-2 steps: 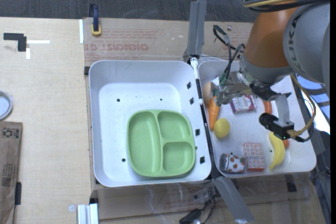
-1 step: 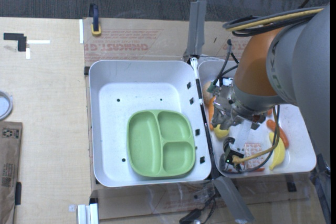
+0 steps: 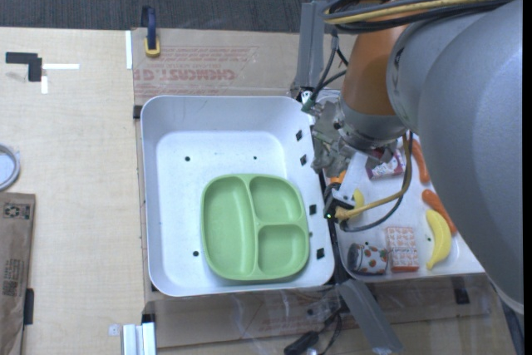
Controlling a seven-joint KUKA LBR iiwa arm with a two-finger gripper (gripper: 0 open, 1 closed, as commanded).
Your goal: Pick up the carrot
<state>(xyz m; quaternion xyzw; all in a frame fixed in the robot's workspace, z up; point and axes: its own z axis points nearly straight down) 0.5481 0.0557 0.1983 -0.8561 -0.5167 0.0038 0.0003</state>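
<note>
1. The carrot (image 3: pixel 437 209) is seen in the right bin, just above the banana (image 3: pixel 439 239).
2. The end effector (image 3: pixel 337 170) is lowered left of the banana; its state cannot be told.
3. The banana could be seized instead, being so close.

Grey arm (image 3: pixel 465 96), orange band, black cables

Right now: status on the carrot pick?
Gripper low over right bin, fingers hidden by the wrist. Carrot at bin's right side, beside banana, not held. Arm overhangs much of the bin.
</note>
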